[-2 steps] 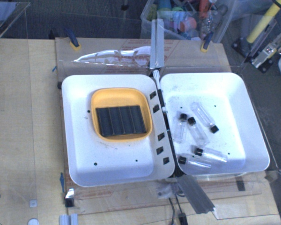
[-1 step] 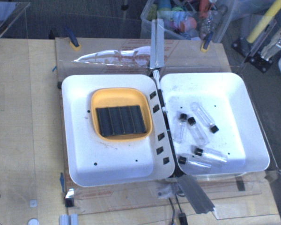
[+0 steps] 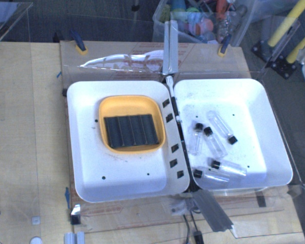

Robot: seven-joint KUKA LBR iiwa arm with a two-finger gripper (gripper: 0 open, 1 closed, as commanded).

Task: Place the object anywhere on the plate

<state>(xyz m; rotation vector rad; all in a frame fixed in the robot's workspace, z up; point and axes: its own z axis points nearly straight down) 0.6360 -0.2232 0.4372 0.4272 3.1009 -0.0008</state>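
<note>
A yellow plate (image 3: 108, 107) sits in the left white bin (image 3: 84, 177). On the plate lies a dark ridged rectangular block (image 3: 130, 130), flat and roughly centred. In the right white bin (image 3: 274, 151) lie several clear plastic vials with black caps: one near the middle (image 3: 221, 127), one lower down (image 3: 229, 166), one along the bottom edge (image 3: 209, 176), and one by the divider (image 3: 195, 139).
A metal divider with black clips (image 3: 173, 136) runs between the two bins. A clear tub of colourful items (image 3: 203, 9) stands behind the bins. Bare wooden bench (image 3: 25, 136) stretches to the left.
</note>
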